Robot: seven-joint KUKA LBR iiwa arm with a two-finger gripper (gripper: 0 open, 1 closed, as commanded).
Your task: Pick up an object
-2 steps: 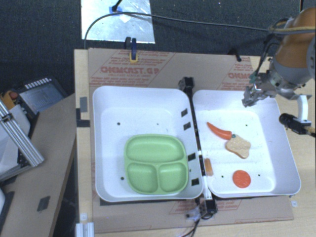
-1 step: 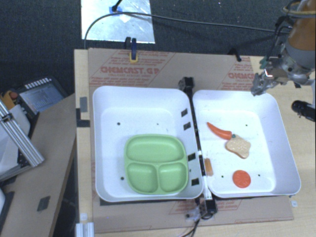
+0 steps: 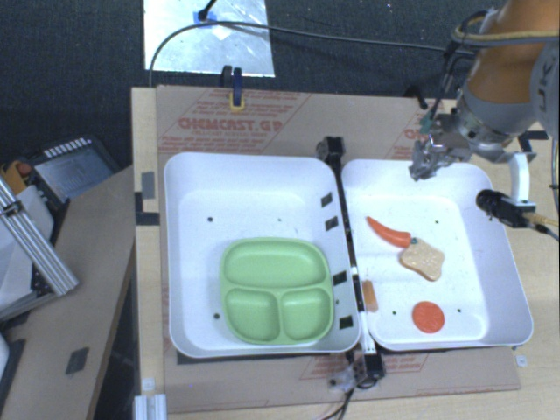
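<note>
While the arm (image 3: 512,51) reaches in from the right, its gripper (image 3: 426,166) hangs over the far edge of the right bin (image 3: 499,261), near that bin's back left corner. How its jaws stand cannot be told at this size and angle. Nothing can be seen held in it.

Right bin, contents: an orange-red carrot (image 3: 388,232) lies toward the middle, slanting from upper left to lower right. A tan slice of bread (image 3: 423,260) lies just beside the carrot's lower end; whether the two touch cannot be told. A round red disc (image 3: 428,317) lies flat near the front wall, apart from the bread. All three items rest on the bin floor, well apart from the gripper.

Left bin (image 3: 188,234), contents: a green divided plate (image 3: 276,289) with three compartments sits toward the front right part of the floor, close to the wall shared with the right bin.

Bench: both bins stand side by side on a sheet of brown cardboard (image 3: 262,121) bearing red print. A yellow clamp (image 3: 235,90) grips the cardboard's far edge. A black cable (image 3: 350,38) runs across the dark surface behind.
</note>
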